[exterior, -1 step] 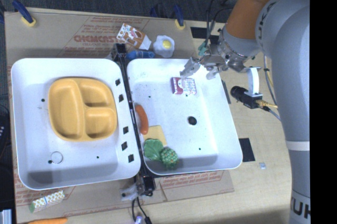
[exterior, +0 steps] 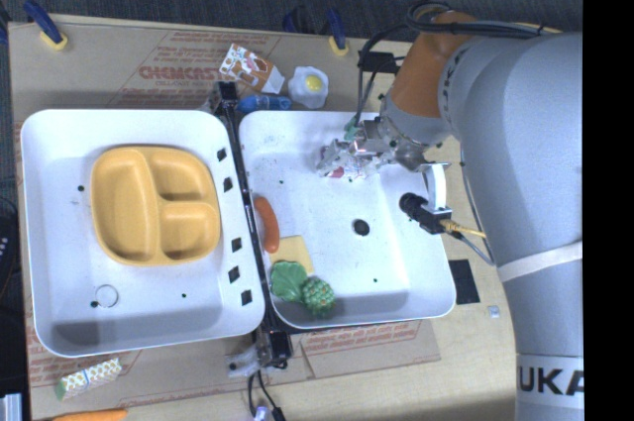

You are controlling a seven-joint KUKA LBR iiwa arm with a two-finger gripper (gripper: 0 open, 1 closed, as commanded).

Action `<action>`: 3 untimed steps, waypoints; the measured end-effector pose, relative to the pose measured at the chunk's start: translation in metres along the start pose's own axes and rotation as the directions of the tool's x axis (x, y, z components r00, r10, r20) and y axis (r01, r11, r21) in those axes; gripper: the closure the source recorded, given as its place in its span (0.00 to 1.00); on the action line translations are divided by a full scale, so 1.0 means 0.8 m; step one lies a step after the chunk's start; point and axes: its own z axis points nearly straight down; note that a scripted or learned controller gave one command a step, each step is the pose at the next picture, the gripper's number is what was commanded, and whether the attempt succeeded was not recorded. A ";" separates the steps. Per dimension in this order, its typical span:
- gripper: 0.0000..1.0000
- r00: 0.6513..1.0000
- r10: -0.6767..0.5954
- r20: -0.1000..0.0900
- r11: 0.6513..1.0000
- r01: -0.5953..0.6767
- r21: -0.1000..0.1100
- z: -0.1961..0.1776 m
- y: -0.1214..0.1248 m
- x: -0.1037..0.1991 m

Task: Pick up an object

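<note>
Tool (exterior: 369, 144) low over crumpled silvery wrapper (exterior: 342, 159) at back of right white bin (exterior: 426, 290); finger state unclear.

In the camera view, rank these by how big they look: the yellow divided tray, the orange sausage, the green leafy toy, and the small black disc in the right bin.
1. yellow divided tray
2. green leafy toy
3. orange sausage, slimmer but of similar length, so this ranking is unsure
4. small black disc

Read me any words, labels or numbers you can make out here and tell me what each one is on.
"UKA": white letters on the grey robot arm, cut off at the frame's bottom.
Red print on the brown cardboard sheet under the bins: too blurred to read.
Small colourful carton behind the bins: print too small to read.
</note>
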 end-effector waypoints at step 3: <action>0.00 0.937 -0.350 0.007 0.937 0.350 -0.002 -0.001 -0.018 -0.001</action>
